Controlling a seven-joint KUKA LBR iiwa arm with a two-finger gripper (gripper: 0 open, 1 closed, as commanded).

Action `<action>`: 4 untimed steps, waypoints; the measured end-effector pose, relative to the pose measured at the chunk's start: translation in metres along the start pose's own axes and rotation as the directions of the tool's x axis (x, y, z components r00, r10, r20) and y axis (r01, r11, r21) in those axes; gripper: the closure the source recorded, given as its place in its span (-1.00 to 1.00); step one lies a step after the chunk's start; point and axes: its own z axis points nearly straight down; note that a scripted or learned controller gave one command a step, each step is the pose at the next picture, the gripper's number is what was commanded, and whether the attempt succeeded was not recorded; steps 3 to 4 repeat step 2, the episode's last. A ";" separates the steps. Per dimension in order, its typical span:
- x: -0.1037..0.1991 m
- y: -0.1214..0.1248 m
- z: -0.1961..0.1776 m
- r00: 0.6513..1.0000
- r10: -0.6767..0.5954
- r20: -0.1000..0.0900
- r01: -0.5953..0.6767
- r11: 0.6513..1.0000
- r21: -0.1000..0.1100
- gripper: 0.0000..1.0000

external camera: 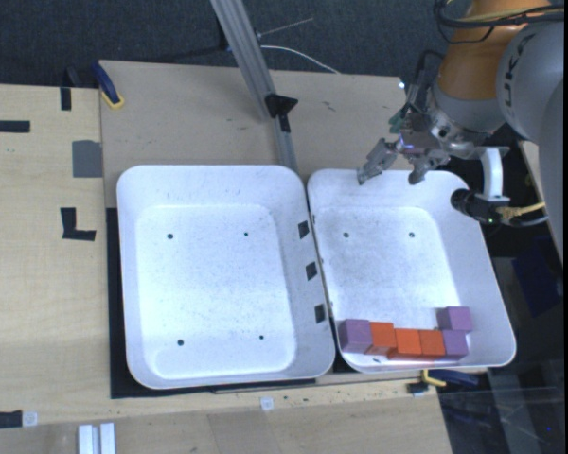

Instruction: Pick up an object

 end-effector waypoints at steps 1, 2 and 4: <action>-0.060 -0.036 0.018 1.000 0.009 0.003 -0.009 1.000 0.000 -1.00; -0.008 -0.049 0.079 1.000 0.000 -0.002 0.000 1.000 0.003 -1.00; -0.008 -0.049 0.079 1.000 0.000 -0.002 0.000 1.000 0.003 -1.00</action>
